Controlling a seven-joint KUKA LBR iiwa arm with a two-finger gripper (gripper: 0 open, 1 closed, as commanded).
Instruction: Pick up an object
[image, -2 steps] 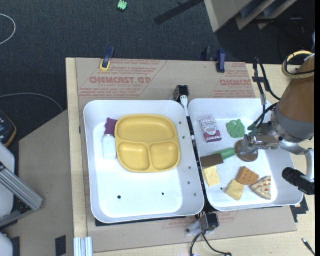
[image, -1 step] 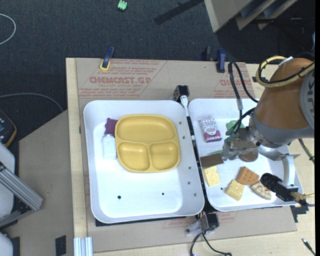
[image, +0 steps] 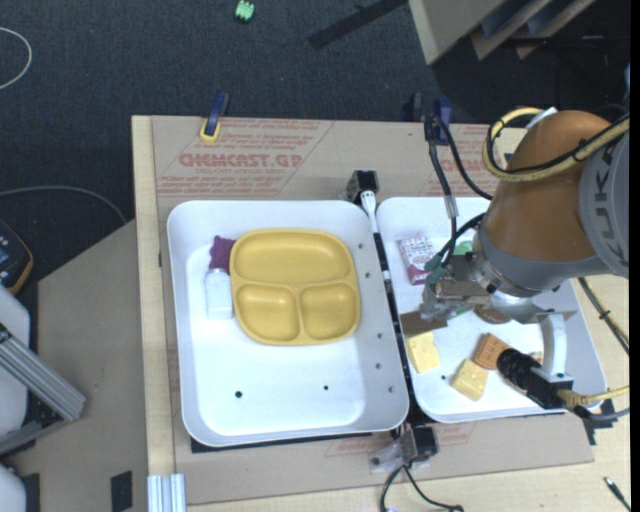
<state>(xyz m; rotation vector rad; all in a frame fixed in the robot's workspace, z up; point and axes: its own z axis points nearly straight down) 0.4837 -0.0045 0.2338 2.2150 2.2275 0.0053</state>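
Yellow block (image: 469, 379) near right bin (image: 440, 403) front rim, gripper (image: 441, 297) above.

One camera sat high above the bench (image: 250, 150) and looked down at a slant — not straight down. It was far enough to take in both bins, left (image: 290, 400) and right (image: 430, 400), plus some dark floor (image: 100, 80). The arm (image: 550, 190) came in from the right.

The bench board (image: 250, 150) reads, apparently, "CHEMCAST GP" in red.
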